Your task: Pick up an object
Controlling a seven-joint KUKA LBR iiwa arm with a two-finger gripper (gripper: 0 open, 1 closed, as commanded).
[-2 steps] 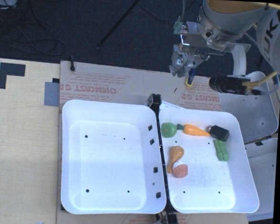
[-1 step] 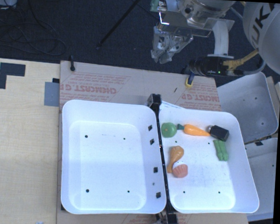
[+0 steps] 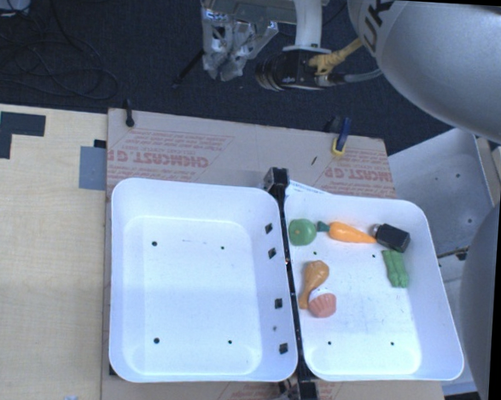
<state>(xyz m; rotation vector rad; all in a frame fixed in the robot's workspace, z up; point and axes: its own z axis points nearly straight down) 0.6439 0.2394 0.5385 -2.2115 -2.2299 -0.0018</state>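
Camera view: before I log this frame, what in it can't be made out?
- Pincer: at the top edge, small and blurred; whether it is open or shut cannot be told.
- Arm: cut off by the top and right edges.
- Black object in the right bin: too small to identify.
- Pink object: touches the orange gourd-shaped toy; its kind is unclear.

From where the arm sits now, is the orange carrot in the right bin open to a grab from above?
Probably yes: the orange carrot lies uncovered in the right bin, though the green ball and black block crowd its ends.
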